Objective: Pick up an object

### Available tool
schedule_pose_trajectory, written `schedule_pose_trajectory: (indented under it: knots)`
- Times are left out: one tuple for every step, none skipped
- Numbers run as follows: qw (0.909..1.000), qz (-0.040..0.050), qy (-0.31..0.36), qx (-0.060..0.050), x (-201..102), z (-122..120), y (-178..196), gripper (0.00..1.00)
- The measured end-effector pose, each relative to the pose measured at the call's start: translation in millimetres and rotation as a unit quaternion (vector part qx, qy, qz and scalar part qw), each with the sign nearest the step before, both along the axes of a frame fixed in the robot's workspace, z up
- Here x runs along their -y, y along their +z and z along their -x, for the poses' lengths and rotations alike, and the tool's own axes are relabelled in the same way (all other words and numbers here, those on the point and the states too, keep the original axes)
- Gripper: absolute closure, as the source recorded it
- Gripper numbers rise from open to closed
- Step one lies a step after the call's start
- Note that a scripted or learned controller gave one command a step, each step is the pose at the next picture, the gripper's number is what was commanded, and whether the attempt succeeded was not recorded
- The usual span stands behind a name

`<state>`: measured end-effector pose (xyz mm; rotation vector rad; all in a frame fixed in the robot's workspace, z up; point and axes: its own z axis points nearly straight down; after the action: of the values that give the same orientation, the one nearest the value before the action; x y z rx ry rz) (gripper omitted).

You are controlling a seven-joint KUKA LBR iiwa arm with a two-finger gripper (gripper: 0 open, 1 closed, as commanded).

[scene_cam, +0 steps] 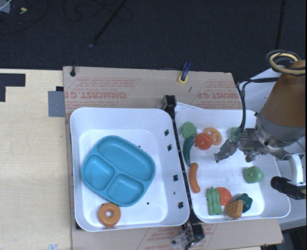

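My gripper point(227, 151) hangs over the middle of the right bin point(278, 212), reached in from the right under the grey and orange arm. Just left of it lie a red tomato point(203, 141) and an orange ring point(214, 135). A green round fruit point(253, 174) sits to its lower right. I see nothing held in the gripper. Further left are a green broccoli point(189, 129), a dark green cucumber point(187, 150) and an orange sausage point(194, 177).
At the right bin's front lie a green ridged piece point(213, 201), a red-orange piece point(224, 194), a brown chunk point(233, 209) and a teal piece point(245, 200). The left bin point(80, 124) holds a blue divided plate point(118, 169) and a donut point(110, 214).
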<state>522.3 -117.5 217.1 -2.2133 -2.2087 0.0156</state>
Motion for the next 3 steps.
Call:
schedule_pose_trajectory:
  knots:
    - [1.0,0.0009,0.001,0.006,0,-3,7,0.0]
    - [1.0,0.0005,0.001,0.004,3,-2,-57,0.0]
    - [1.0,0.0002,0.001,0.004,0,8,-117,0.0]
